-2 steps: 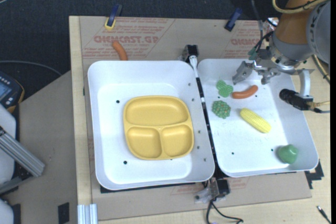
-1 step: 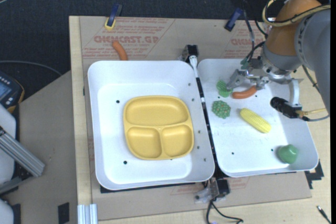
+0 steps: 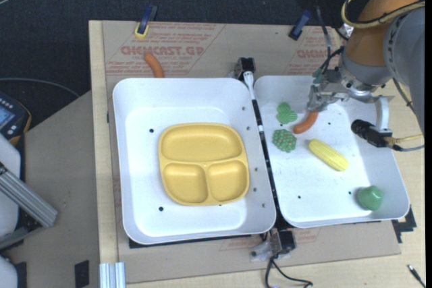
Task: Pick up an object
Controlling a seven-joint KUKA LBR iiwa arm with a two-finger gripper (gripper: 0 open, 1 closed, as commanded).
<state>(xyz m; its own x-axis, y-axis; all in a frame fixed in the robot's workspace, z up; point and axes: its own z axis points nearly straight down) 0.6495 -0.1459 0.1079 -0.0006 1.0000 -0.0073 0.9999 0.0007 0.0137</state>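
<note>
Green round piece [image 3: 369, 197] lower right; claw [image 3: 317, 102] – grip state unreadable – sits directly over orange sausage [image 3: 305, 123], long axis running lower-left to upper-right.

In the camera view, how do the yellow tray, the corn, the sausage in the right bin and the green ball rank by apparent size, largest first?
1. Yellow tray, by far the largest.
2. Corn.
3. Sausage and green ball: these look about alike, the sausage longer and thinner, so I do not rank them.
</note>
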